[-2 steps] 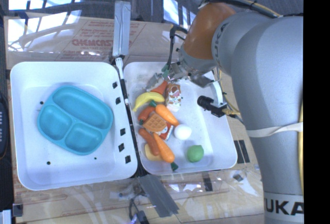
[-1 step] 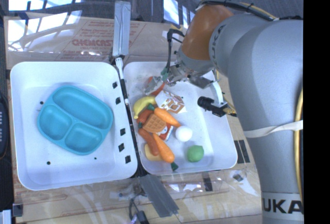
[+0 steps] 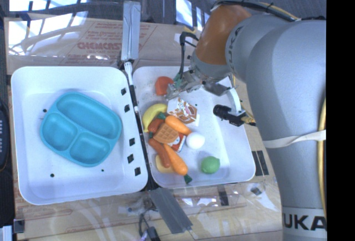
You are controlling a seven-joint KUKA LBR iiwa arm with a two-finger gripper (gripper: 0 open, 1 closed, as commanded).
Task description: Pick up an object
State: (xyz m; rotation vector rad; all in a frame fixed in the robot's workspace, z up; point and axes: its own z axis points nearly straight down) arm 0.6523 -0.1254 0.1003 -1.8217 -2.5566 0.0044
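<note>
Camera view, claw (image 3: 176,88) low in right bin (image 3: 238,148) beside tomato (image 3: 162,85), grip state hard to tell, toy food heaped just below, carrot (image 3: 177,124), egg (image 3: 195,140), blue tray (image 3: 80,129) in left bin (image 3: 28,90)

You are looking at an arm (image 3: 277,96) whose bulk is running off the right edge and the near edge, and it is covering the right bin's (image 3: 236,170) far right corner. The gripper (image 3: 180,87) is blurring against the wrist, so its fingers are too unclear to read. In the toy food pile (image 3: 169,140), overlapping pieces are hiding the yellow one (image 3: 152,114) beneath them.
</note>
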